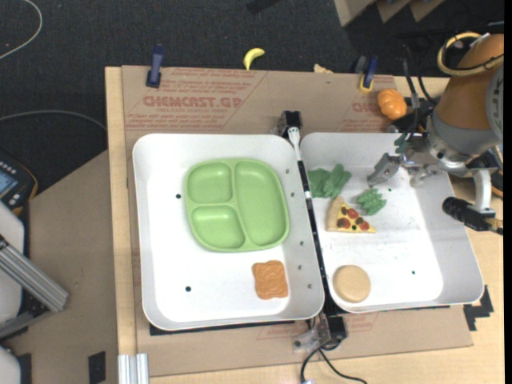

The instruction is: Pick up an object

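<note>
The green plate [237, 204] sat in the left bin [152, 214], far to the left of the gripper [387, 169]. It had three parts. Below it, an orange waffle [270, 279] lay flat in the same bin, also far from the gripper and lower down.

In the right bin [448, 270], a green leaf [327, 181] lay just left of the gripper. A pizza slice [349, 217] lay near the gripper, a little below and to the left. A small broccoli [370, 202] sat right under the gripper, touching the top of the pizza slice. A round cookie [351, 283] lay well below the gripper, near the bin's front edge.

The gripper hung over the right bin. It was tilted down to the left. I could not tell how it was set, and I saw nothing in it. The arm [468, 106] came in from its right.
</note>
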You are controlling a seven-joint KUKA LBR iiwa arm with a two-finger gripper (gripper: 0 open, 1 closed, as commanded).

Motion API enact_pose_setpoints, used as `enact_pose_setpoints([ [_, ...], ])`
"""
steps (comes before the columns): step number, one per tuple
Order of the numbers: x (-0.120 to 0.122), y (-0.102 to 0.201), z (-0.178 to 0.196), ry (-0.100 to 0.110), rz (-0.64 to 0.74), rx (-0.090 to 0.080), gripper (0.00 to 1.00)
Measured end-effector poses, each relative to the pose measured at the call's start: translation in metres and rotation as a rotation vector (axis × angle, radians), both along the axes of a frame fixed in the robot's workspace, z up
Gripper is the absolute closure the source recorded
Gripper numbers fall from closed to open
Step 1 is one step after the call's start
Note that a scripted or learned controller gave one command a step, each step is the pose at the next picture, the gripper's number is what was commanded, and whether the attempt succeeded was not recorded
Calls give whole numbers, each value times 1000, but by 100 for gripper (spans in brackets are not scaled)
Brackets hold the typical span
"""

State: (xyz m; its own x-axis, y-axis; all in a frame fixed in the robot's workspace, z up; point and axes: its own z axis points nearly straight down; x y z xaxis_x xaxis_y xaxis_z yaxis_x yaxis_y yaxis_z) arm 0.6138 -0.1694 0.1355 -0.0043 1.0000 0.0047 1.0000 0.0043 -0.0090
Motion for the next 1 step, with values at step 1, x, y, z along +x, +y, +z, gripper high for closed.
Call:
enact_pose_setpoints([
  [1,6,76,-54,-4,2,-1,0],
])
